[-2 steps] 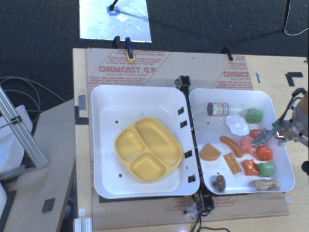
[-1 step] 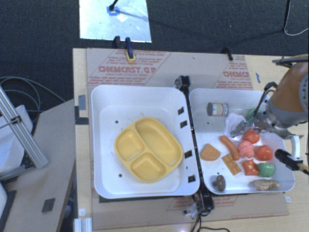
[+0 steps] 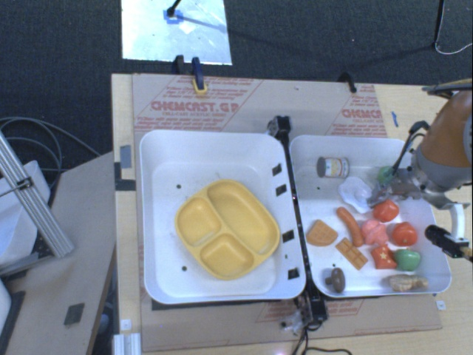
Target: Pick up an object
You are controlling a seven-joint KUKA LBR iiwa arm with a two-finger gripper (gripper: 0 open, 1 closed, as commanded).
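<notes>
Objects for picking lie in the right bin (image 3: 307, 220), which stands beside the left bin (image 3: 159, 198) on the bench (image 3: 244, 98). Near the far edge of the right bin a small can (image 3: 333, 168) lies on its side. Just in front of it, toward the right, there is a crumpled white piece (image 3: 355, 193). In the middle of the bin an orange carrot-like piece (image 3: 349, 225) lies at a slant, with a tan wedge (image 3: 322, 234) on its left and a brown waffle-like square (image 3: 352, 254) in front of it. A pink piece (image 3: 375, 232) touches the carrot on the right side. Around it I see 3 red pieces: 1 behind it (image 3: 386, 211), 1 on its right (image 3: 403, 234) and 1 in front of it (image 3: 383, 257). A green piece (image 3: 407, 258) lies near the right edge, and a beige piece (image 3: 407, 282) sits in the front right corner. A dark brown piece (image 3: 336, 279) lies at the front edge.

The left bin holds a yellow tray (image 3: 226, 229) with 3 compartments, placed at a slant in the middle.

The arm (image 3: 449, 143) comes in over the right edge of the right bin. Its gripper (image 3: 384, 191) is low, near the white piece and the rear red piece, with something green (image 3: 386, 174) just beside it. Whether the fingers are spread or closed, and whether they have anything, I cannot tell.
</notes>
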